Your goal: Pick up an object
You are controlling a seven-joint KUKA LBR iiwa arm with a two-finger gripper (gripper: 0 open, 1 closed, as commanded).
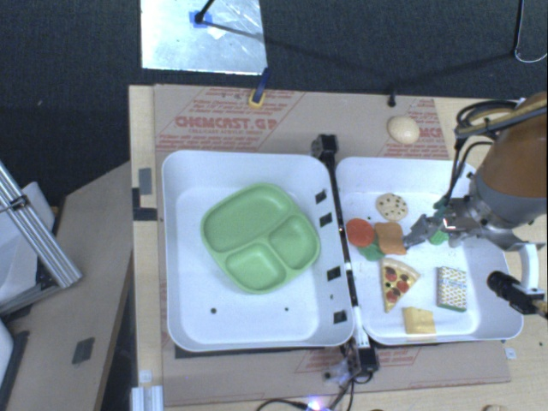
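Note:
The right bin (pixel 492 319) holds several toy foods. A chocolate-chip cookie (pixel 391 205) lies at the back. In front of it sit a red slice (pixel 360 231), a green piece (pixel 372 251) and an orange-brown toast piece (pixel 390 238). Nearer the front lie a pizza slice (pixel 396 282), a yellow wedge (pixel 419 320) and a patterned blue-green block (pixel 451 288). My gripper (pixel 425 230) hangs low over the bin's middle, just right of the toast piece, with a small green item (pixel 439 237) beside its tip. Nothing is visibly held.
The left bin (pixel 184 315) carries a green divided plate (pixel 260 237). A beige egg-shaped object (pixel 403 129) rests on the cardboard behind the right bin. A black divider (pixel 338 229) runs between the bins. The arm's orange and grey wrist (pixel 514 178) overhangs the right bin's right side.

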